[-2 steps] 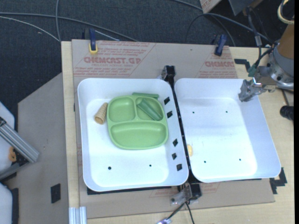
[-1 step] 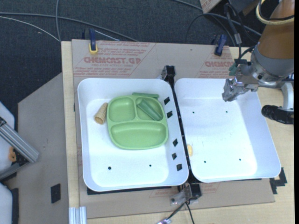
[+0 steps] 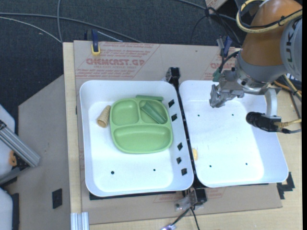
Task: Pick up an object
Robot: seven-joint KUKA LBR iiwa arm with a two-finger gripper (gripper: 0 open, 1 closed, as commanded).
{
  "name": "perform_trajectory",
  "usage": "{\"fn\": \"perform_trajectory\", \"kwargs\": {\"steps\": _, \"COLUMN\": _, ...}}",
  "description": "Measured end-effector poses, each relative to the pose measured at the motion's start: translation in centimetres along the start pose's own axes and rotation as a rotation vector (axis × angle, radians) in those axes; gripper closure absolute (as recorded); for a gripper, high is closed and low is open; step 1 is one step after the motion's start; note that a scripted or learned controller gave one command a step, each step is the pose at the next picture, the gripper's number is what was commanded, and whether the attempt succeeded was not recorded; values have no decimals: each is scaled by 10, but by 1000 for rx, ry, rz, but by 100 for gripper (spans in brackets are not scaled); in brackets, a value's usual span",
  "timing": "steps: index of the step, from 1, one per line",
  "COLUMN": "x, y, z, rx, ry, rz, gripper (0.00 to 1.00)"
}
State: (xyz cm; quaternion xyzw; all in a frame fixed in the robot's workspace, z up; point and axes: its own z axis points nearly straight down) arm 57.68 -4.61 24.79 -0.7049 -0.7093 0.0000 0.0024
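Note:
A green divided plate (image 3: 141, 127) lies in the left bin (image 3: 96, 171). A darker green piece (image 3: 153, 111) rests in the plate's upper right compartment, and a flat green strip (image 3: 149, 98) lies just beyond the plate's far rim. A tan ice cream cone (image 3: 103, 116) lies against the plate's left edge. A small yellow bit (image 3: 194, 153) sits at the left wall of the right bin (image 3: 240, 174). My gripper (image 3: 218, 101) hangs over the far left part of the right bin, well apart from all these things, with nothing seen between its fingers.
A black divider with clips (image 3: 178, 128) runs between the two bins. The arm's grey and orange body (image 3: 268, 37) fills the upper right, with a black cable connector (image 3: 261, 120) over the right bin. Cables cross the dark floor at the back.

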Motion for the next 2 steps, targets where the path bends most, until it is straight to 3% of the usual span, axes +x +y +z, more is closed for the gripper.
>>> {"fn": "perform_trajectory", "kwargs": {"steps": 2, "x": 115, "y": 0, "z": 9, "rx": 0, "ry": -1, "rz": 1, "gripper": 100}}
